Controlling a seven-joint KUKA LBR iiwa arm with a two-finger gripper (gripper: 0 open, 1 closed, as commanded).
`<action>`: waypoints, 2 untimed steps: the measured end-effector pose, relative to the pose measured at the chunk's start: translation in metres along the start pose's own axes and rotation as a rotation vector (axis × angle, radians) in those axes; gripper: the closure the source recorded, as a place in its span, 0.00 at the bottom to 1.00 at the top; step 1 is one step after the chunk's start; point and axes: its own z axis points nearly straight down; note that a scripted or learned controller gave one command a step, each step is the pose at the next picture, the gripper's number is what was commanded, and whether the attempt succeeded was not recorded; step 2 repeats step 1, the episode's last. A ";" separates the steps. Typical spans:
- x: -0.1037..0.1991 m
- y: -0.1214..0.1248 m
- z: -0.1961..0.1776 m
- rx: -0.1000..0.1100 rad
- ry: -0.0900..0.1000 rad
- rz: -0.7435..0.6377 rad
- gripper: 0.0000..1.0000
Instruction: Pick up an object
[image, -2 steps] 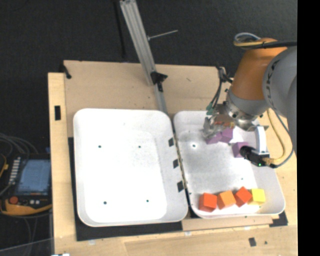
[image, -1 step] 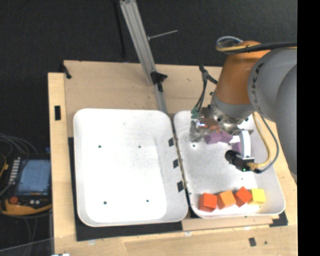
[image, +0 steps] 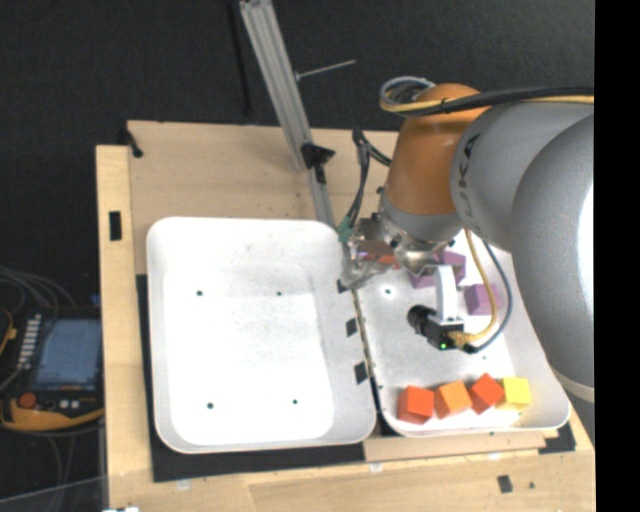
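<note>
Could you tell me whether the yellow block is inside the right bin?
Inside: the yellow block lies by the right bin's front rim, beside orange blocks.

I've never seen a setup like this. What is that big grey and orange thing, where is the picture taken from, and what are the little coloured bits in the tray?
The camera looks down at a slant from above a wooden bench. The big grey and orange thing is a robot arm reaching in from the right. Its gripper hangs over the right white bin, near that bin's left wall. Whether it holds anything cannot be told from here. Along the bin's near edge lie blocks in a row: three orange-red blocks and a yellow block. Purple blocks peek out under the arm. The left white bin sits beside it.
</note>
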 end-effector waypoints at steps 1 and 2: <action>0.057 -0.005 -0.019 -0.004 0.000 -0.001 1.00; 0.057 -0.005 -0.019 -0.004 0.000 -0.001 1.00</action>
